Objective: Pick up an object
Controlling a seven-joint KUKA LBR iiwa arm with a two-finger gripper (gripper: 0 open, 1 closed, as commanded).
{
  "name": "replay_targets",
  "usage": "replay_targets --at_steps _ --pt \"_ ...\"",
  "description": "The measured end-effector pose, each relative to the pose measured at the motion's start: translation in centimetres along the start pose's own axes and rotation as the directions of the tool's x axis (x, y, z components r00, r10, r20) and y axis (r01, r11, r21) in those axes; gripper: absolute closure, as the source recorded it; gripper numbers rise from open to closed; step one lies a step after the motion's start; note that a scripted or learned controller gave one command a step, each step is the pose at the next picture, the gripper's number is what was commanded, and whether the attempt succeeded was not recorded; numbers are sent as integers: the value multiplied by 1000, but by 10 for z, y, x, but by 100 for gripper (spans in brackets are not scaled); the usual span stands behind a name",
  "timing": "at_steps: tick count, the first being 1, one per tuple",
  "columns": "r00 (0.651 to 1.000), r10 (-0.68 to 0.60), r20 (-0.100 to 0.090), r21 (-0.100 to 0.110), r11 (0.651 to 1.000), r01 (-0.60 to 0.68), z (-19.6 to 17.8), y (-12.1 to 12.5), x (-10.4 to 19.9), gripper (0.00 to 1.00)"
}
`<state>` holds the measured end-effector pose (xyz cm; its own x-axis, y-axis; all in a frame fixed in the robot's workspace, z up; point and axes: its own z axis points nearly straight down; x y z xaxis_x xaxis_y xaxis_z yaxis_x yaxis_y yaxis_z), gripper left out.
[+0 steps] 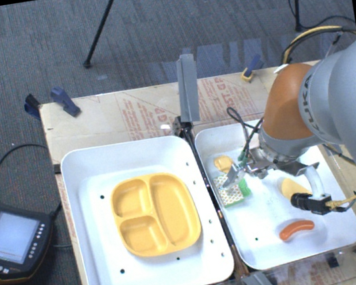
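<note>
- The gripper sits low in the right bin, at its left side, right over a green-edged scrubber with a pale dotted face.
- The fingers are small and blurred against the scrubber, so I cannot tell whether they are spread or closed, nor whether anything sits between them.
- The scrubber is my guess at the target, being the thing just beneath the tool. It lies flat near the bin's left wall, with a small yellow piece just above it in the view.
- Its long axis seems to run from lower left to upper right in the view, the green edge toward the right end. The outline is partly covered by the tool, so this is a rough reading.
- To do the step well, the fingers should close across the short width, square to that long axis, and centred, so the flat thing does not pivot out.
- The bin wall is close on the left: a descent biased slightly away from it would likely keep a finger from catching the wall.
- A flat, light pad may slip or lift by one corner, so a slow, straight rise would be safer than a quick one.
- Elsewhere in the right bin lie a yellow chunk and an orange sausage, well apart from the tool. The left bin holds a yellow tray.
</note>
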<state>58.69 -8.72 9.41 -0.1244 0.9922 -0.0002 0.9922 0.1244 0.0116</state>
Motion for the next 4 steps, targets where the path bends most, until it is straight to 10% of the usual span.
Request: replay_targets --at_steps 1,2,3,4 --pt "1000 -3 -2 -3 1000 3 -12 2 1 100" --pt "1000 -4 -3 0 1000 4 -11 1 1 0" --pt "1000 -6 -4 2 1000 6 -20 1 1 100" --pt "1000 -6 -4 3 1000 6 -20 1 1 0"
